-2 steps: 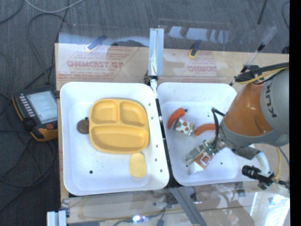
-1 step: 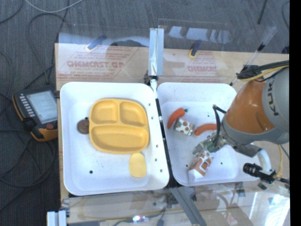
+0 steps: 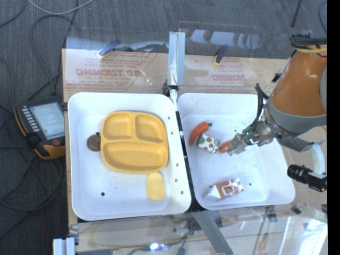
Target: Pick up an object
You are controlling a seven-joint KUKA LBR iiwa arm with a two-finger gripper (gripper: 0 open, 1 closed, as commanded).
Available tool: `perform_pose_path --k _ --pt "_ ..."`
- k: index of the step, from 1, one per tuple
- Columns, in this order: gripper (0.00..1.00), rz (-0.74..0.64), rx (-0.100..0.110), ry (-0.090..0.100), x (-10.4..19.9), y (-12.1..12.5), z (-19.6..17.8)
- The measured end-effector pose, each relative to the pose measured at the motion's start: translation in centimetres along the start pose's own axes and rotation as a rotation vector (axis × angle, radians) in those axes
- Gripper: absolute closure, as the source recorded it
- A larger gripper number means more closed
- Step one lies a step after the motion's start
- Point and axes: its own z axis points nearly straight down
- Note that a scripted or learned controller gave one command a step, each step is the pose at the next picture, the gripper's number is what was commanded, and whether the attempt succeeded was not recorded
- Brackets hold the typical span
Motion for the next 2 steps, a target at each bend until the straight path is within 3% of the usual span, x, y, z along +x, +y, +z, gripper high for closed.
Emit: perform_pose_path --k 1,2 --pt "1.00 -0.112 0.003 0.000 -2.24 12.46 4.04" --pt "0.00 -0.112 0.003 0.000 -2.26 12.45 4.05"
